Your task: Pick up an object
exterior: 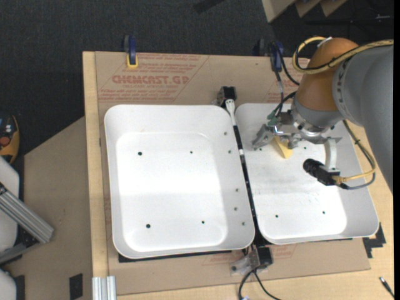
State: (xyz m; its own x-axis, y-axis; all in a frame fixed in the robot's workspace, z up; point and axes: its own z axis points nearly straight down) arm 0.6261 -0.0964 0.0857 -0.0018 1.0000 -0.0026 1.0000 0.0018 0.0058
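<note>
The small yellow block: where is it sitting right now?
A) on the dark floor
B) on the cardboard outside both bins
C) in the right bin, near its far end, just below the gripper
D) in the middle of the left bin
C. The yellow block lies on the floor of the right bin, toward its far end, right beside the gripper that reaches in from the arm.
</note>
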